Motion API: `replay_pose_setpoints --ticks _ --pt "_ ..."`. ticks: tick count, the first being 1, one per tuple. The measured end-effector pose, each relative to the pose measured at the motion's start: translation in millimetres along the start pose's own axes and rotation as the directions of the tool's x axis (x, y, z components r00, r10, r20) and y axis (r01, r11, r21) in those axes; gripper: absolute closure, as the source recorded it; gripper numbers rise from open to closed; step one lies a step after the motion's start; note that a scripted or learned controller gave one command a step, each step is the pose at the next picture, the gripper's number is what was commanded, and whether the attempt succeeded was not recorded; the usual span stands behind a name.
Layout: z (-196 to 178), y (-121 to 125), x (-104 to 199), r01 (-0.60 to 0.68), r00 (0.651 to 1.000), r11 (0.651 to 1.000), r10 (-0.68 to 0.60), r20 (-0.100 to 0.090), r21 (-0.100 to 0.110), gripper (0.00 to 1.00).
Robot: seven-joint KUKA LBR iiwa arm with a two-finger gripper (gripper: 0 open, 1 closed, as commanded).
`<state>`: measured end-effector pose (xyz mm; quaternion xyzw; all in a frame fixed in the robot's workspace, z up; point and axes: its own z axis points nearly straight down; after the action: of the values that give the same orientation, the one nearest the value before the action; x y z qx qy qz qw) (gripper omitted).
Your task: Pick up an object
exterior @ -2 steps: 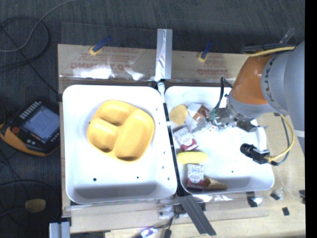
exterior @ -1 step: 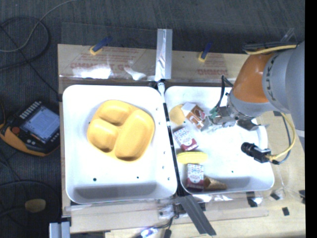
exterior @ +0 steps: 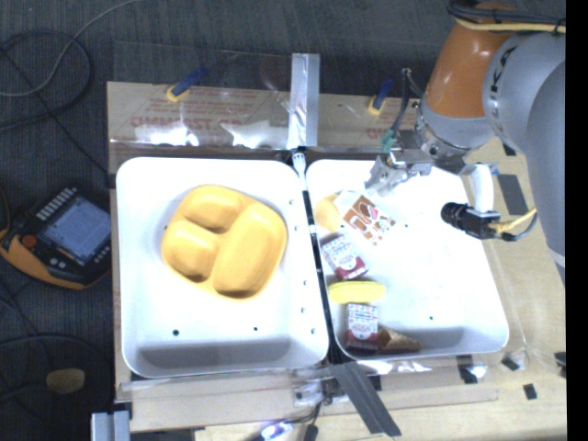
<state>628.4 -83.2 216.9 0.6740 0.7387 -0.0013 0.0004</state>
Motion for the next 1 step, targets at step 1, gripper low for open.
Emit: replay_pose_setpoints --ticks 1 --pt "97.4 -21.3 -10.3 -0.011 1.000 1.000 0.011 0.001 -0.026 1.00"
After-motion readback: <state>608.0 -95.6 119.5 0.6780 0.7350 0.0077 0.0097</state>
